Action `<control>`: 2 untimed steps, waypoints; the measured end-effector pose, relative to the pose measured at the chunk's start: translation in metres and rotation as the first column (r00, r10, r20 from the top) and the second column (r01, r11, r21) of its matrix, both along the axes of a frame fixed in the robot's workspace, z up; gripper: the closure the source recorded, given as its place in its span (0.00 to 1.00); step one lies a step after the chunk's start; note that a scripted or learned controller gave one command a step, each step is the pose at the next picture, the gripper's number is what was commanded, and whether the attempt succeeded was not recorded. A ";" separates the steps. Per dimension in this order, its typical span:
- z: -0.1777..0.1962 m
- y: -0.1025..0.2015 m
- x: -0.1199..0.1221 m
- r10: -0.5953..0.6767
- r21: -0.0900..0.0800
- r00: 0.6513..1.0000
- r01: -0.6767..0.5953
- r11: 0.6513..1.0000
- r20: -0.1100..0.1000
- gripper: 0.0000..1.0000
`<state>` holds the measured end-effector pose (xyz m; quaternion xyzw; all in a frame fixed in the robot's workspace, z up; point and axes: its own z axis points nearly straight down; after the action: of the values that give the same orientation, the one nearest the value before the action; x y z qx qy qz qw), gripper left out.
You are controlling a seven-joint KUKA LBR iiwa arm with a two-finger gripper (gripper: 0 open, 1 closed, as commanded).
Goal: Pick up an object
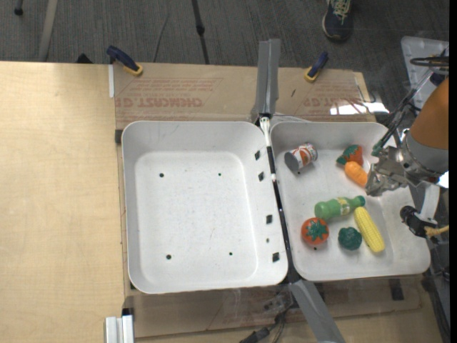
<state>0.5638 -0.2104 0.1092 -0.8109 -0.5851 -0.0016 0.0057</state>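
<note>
Robotics lab: clamped cardboard [235, 91] on bench, tripod legs [196, 20], carpet

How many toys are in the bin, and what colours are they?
Orange: 1, the carrot
Red: 1, the tomato
Yellow: 1, the corn cob
Green: 2, the bottle and the broccoli
Mixed red and white: 1, the can
Total: 6 toys, all in the right bin.

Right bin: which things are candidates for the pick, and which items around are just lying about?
Pick candidates: can, carrot, green bottle, tomato, corn, broccoli.

Lying about: blue clamps, cardboard sheet, left bin.
</note>
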 end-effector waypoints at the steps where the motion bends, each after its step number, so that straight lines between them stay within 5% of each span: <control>1: 0.070 0.015 0.081 -0.163 -0.013 0.987 0.163 0.986 0.003 1.00; 2: -0.018 0.050 0.010 -0.007 -0.011 1.000 0.007 1.000 0.002 1.00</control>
<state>0.5738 -0.1601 0.0909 -0.8130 -0.5822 0.0010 0.0007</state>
